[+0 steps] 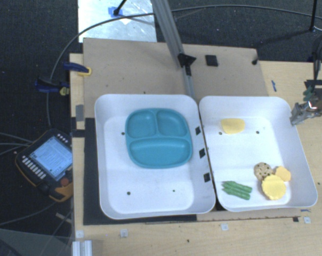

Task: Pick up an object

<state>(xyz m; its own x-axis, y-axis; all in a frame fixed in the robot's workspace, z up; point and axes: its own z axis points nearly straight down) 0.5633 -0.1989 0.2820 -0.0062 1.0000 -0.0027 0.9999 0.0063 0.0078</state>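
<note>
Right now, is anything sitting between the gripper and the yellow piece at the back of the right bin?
Nothing visible. The gripper hangs over the right bin's far-right rim, with bare white floor between it and the yellow piece.

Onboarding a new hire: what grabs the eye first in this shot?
The teal divided plate sitting alone in the left bin stands out most. In the right bin, a yellow piece lies near the back, while a cookie, yellow slices and green beans cluster at the front. The gripper hangs off that bin's right rim.
</note>
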